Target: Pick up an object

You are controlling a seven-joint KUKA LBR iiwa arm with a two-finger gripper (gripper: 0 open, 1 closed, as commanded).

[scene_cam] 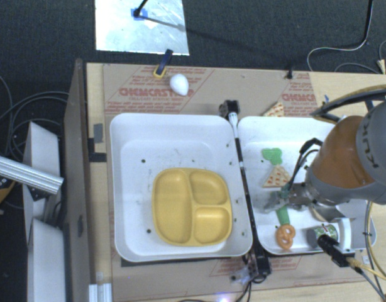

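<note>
Left bin (127,168) mostly taken up by a yellow divided tray (193,205), with bare white floor toward its far wall. Right bin (256,131) crowded by the arm, open room only at its far end. Claw (286,197) low among the toys, grip impossible to tell; green stick (283,216) just beside it, pretzel (285,236) nearer the front rim, waffle wedge (276,177) just beyond.

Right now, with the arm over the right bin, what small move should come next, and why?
Probably a short straight descent. The claw sits above the top end of the green stick, with the waffle wedge and pretzel close on either side, so drifting sideways risks bumping a neighbour instead.
</note>
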